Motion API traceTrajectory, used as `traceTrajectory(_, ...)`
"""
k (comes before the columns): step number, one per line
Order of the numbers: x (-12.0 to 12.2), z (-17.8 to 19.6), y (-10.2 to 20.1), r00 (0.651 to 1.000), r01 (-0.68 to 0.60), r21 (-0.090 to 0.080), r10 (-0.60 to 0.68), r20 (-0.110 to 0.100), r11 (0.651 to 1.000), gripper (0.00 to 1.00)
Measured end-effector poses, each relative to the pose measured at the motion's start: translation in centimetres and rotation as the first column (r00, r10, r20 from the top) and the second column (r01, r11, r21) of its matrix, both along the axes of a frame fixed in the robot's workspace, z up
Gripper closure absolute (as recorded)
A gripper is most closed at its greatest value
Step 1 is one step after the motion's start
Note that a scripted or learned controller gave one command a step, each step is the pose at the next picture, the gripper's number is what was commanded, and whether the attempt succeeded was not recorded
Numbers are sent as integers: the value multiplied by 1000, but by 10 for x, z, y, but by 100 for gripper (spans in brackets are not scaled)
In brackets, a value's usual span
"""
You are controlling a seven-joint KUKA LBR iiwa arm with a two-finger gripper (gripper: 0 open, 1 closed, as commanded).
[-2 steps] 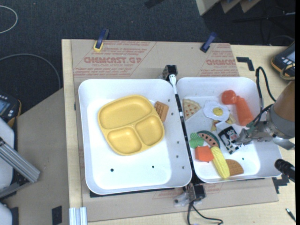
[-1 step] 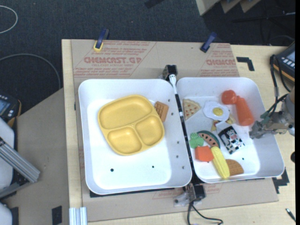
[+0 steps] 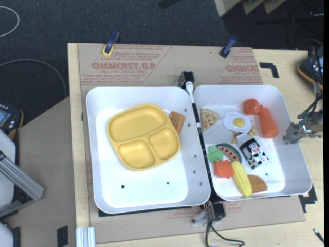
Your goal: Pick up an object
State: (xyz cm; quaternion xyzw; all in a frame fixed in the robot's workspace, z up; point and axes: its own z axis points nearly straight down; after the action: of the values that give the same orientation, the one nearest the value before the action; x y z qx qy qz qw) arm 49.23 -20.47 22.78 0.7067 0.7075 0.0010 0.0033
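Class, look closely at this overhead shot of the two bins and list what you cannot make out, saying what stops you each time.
- Gripper, camera view: small and blurred at the right bin's edge; open or shut cannot be told.
- Arm: cut off by the right frame edge.
- Waffle piece: partly hidden behind the yellow divided plate.
- Black-and-white toy: too small to identify.
- Bread-like piece: partly covered by the corn cob.

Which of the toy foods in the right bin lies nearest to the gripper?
The orange-red sausage, lying along the bin's right side. The gripper is just outside that wall; the corn and watermelon slice lie farther left.
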Motion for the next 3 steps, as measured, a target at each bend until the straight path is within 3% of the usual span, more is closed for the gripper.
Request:
traceTrajectory(2,-1,-15,107,1000,-4,7,4,-9,1000,100)
traceTrajectory(3,4,-1,160,1000,-3,3,3,-3,1000,100)
